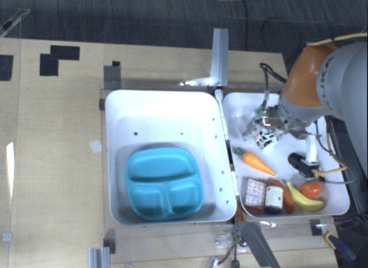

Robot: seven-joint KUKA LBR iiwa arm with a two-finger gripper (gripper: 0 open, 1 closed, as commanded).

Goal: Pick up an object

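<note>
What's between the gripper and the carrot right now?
In the camera view, a small black-and-white patterned object lies between the gripper and the carrot, close under the gripper.

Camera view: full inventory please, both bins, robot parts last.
left bin: 1, white, left of the pair
tray: 1, blue, three compartments, front of the left bin
right bin: 1, white, right of the pair
carrot: 1, orange with a green top, middle of the right bin
spotted thing: 1, black and white, right bin, next to the gripper; too small to identify
packet: 1, white and red, front left of the right bin
bottle: 1, dark with a label, just right of the packet
banana: 1, yellow, front right of the right bin
tomato: 1, red-orange, beside the banana
arm: 1, grey with an orange band, reaching in from the right
gripper: 1, over the back of the right bin
</note>
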